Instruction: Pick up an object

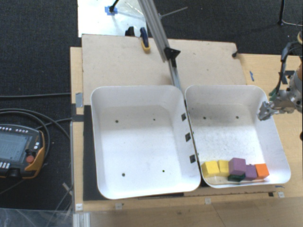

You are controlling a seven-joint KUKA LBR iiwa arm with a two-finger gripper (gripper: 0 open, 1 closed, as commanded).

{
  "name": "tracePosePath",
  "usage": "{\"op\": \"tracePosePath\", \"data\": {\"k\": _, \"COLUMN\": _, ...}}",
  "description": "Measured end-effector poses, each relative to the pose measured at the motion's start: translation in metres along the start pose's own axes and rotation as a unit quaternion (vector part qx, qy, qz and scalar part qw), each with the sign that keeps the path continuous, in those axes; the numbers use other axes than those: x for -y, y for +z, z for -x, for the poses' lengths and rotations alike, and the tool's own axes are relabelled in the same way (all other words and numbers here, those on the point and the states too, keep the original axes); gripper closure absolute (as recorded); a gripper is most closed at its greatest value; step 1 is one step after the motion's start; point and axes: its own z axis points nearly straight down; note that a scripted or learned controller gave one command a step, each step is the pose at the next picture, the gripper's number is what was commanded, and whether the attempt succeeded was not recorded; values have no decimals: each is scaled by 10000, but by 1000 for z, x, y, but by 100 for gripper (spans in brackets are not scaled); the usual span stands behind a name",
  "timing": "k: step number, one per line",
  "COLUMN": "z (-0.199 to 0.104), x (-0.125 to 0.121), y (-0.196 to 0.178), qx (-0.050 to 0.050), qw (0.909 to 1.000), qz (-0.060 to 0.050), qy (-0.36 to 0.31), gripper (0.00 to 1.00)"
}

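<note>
Several small blocks lie in a row along the near wall of the right bin (272,141): two yellow blocks (210,168) (223,166), a purple block (237,165), a dark green block (236,177), a second purple block (251,172) and an orange block (262,170). My gripper (264,110) hangs at the right bin's far right rim, well above and away from the blocks. Nothing shows between its fingers.
The left bin (142,145) stands beside the right one, with a row of black clips (188,137) along the shared wall. A slanted metal pole (156,22) crosses above the bench at the back. A teach pendant (19,150) lies on the floor at the left.
</note>
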Motion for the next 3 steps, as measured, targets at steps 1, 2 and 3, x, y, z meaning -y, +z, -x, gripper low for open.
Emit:
{"op": "tracePosePath", "data": {"k": 1, "z": -71, "x": -23, "y": -56, "qx": -8, "qw": 10000, "qz": 15, "qy": -32, "gripper": 100}}
{"op": "tracePosePath", "data": {"k": 2, "z": -155, "x": -50, "y": -6, "qx": -20, "qw": 10000, "qz": -36, "qy": -35, "gripper": 100}}
{"op": "tracePosePath", "data": {"k": 3, "z": -149, "x": -49, "y": -8, "qx": -1, "qw": 10000, "qz": -24, "qy": 3, "gripper": 0}}
